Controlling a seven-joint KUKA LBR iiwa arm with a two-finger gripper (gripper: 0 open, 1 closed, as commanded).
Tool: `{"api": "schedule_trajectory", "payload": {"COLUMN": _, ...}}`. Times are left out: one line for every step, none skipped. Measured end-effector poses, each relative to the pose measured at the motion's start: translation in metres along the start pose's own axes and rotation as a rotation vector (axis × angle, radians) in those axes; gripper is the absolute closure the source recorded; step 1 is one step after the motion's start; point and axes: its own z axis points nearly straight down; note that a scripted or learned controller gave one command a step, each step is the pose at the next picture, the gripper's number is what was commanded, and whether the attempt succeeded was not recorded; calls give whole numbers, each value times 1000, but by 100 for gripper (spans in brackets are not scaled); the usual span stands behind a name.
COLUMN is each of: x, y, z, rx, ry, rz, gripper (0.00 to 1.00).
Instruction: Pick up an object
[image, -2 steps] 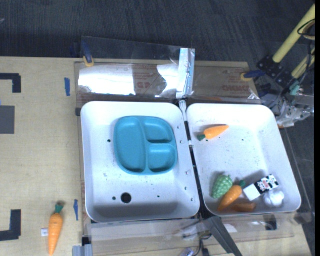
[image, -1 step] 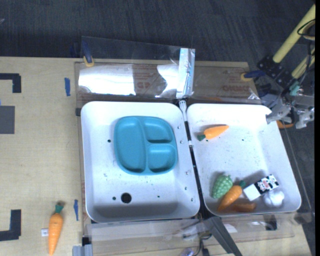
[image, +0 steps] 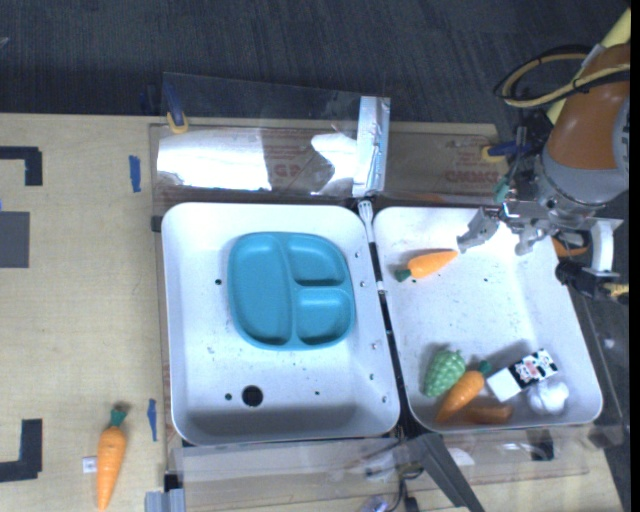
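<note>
a pale wooden bench (image: 70, 330) carries two shallow white bins side by side, with dark floor beyond and a strip of shiny plastic and cardboard along their far edge. the left bin (image: 190, 390) holds a blue divided tray (image: 292, 290) and nothing graspable besides. the right bin (image: 560, 330) holds the candidates: a carrot (image: 432, 264) lying alone near its far left corner, and a cluster at the near edge made of a green piece (image: 442, 371), a second carrot (image: 460, 394) and a black-and-white toy (image: 530, 370) beside something pale. a third carrot (image: 109, 455) lies out on the bench, well apart from both bins. the gripper (image: 505, 232) hangs at the far edge of the right bin, its fingers spread and nothing between them; one fingertip sits just beside the lone carrot's tip, and whether it touches cannot be told. judged from this, the pick has not been made: no object is lifted or clamped. what remains is to settle the fingers around a thing, most likely that nearest carrot, close on it and raise it clear of the bin.
</note>
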Motion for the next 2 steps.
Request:
{"api": "schedule_trajectory", "payload": {"x": 49, "y": 23, "z": 105, "rx": -14, "ry": -3, "rz": -79, "gripper": 0}}
{"api": "schedule_trajectory", "payload": {"x": -25, "y": 16, "z": 81, "rx": -9, "ry": -3, "rz": -21, "gripper": 0}}
